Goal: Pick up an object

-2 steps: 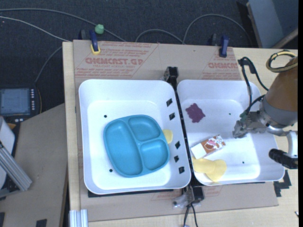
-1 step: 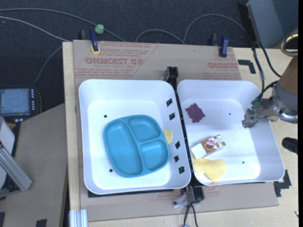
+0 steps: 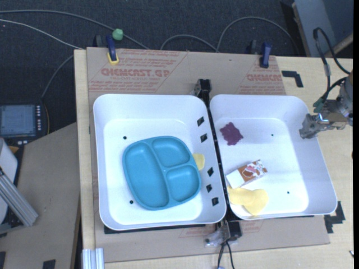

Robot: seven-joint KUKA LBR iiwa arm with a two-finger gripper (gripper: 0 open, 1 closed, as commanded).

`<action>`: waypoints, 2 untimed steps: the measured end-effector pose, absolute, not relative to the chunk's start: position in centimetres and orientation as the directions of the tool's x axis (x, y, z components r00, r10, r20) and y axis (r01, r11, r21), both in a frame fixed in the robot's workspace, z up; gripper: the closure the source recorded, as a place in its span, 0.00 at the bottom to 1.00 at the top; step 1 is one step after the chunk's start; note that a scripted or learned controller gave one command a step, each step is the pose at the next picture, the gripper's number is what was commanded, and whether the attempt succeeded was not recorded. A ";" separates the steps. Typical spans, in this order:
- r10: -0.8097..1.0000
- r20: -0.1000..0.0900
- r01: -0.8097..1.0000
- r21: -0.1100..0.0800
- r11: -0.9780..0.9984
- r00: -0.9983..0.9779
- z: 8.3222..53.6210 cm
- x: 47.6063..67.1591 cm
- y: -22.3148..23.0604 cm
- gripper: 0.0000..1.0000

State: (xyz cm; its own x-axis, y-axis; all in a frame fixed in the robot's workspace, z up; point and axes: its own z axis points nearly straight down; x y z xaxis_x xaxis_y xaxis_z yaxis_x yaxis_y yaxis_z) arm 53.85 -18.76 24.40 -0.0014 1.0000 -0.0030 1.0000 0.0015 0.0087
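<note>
Right bin (image 3: 314, 172) holds the pickable stuff: a purple scrap (image 3: 231, 133) toward its back left, a small red-and-white packet (image 3: 248, 174) nearer the front, and a yellow piece (image 3: 250, 199) just in front of the packet, at the bin's front-left corner. Left bin (image 3: 106, 150), touching the right bin's left wall, carries a blue divided tray (image 3: 161, 171) with a small yellow bit (image 3: 199, 161) at the tray's right edge. Hand (image 3: 312, 126) sits at the right bin's right rim, nothing visibly in it, finger opening can't be made out; both bins rest on the counter (image 3: 84, 94).
</note>
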 end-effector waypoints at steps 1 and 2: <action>1.000 -0.001 1.000 0.002 0.001 -0.001 24.0 53.9 -18.7 1.00; 1.000 0.003 1.000 0.001 0.007 -0.007 24.4 54.7 -13.6 1.00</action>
